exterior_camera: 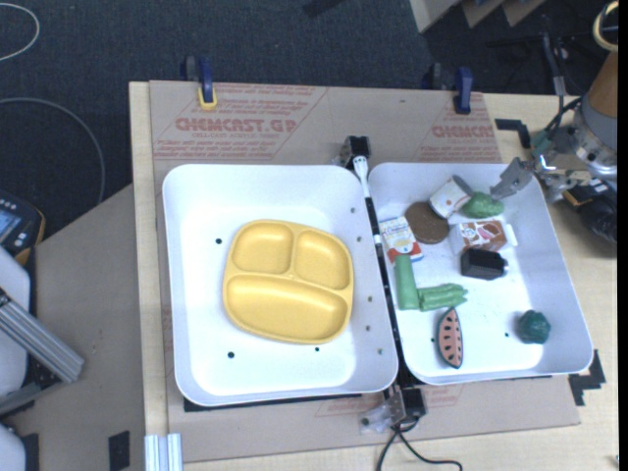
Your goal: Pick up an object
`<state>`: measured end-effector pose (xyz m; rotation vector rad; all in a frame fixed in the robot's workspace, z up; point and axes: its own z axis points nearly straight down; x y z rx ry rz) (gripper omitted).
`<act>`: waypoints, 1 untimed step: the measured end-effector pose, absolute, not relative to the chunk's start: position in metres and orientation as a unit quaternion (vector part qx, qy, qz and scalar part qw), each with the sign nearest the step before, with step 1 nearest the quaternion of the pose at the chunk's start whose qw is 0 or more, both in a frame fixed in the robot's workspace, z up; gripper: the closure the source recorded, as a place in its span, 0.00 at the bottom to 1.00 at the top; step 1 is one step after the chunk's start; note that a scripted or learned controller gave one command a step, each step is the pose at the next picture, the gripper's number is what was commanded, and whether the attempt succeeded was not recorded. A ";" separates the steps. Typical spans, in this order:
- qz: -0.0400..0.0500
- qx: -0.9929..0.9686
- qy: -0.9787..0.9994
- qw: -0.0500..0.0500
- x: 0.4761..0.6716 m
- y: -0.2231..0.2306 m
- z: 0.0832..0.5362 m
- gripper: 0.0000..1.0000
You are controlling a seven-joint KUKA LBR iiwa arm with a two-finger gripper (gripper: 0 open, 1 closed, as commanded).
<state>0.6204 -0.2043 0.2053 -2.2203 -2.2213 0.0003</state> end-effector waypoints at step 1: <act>-0.001 -0.706 -0.708 -0.001 0.621 -0.204 0.217 1.00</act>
